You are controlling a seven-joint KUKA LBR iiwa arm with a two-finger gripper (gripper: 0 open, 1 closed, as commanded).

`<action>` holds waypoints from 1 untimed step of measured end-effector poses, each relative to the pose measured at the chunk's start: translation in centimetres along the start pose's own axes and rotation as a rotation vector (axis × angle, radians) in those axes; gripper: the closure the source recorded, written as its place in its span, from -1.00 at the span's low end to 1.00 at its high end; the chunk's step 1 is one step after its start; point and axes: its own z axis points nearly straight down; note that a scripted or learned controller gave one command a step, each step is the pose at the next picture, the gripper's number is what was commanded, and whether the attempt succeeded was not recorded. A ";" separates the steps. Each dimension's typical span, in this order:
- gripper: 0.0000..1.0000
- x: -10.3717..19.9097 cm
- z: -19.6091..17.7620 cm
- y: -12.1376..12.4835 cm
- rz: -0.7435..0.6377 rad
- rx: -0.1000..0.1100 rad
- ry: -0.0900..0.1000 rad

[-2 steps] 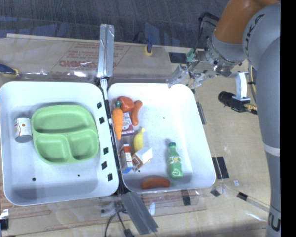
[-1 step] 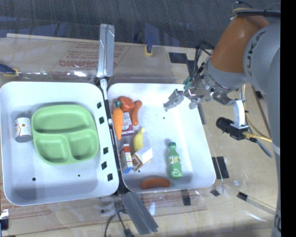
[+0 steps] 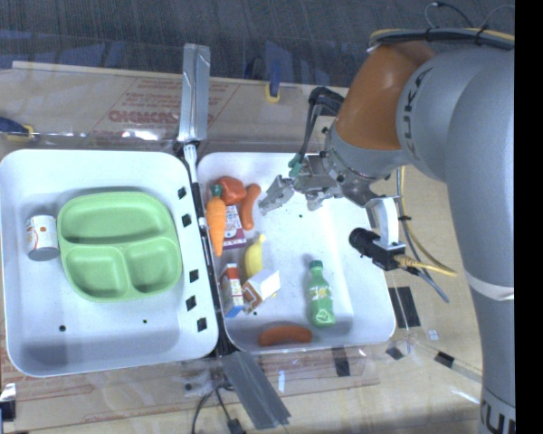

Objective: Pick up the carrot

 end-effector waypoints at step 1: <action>-1.00 6.1 1.0 -8.1 -0.120 0.000 0.001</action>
